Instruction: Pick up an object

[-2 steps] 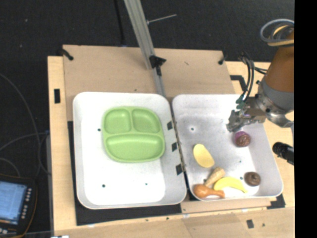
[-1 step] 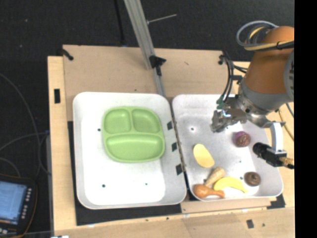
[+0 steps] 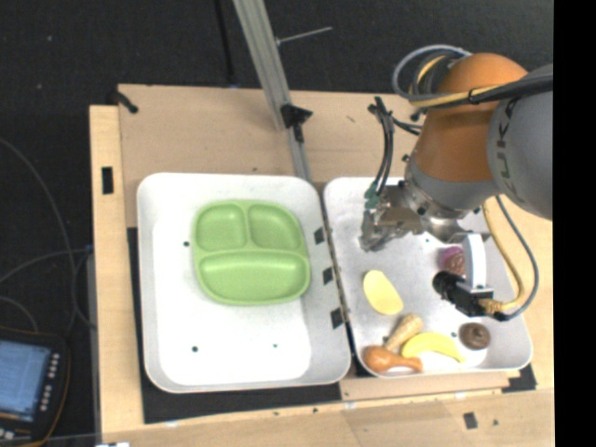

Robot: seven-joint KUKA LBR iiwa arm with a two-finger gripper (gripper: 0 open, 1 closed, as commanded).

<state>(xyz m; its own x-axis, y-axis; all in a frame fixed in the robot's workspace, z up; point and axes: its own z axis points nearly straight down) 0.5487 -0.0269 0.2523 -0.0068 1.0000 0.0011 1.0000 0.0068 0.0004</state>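
The jaws [image 3: 371, 236] hang over the right bin [image 3: 349, 203] on the tabletop [image 3: 205, 128]; whether they are apart or together, I cannot tell. Just below them lies a pale yellow piece [image 3: 382, 292], with 1 banana [image 3: 434, 346] farther below.

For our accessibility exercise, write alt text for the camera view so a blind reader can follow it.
A grey and orange robot arm reaches from the right, its gripper over the right white bin, which holds small toy foods including a yellow banana. The left white bin holds a green divided plate.
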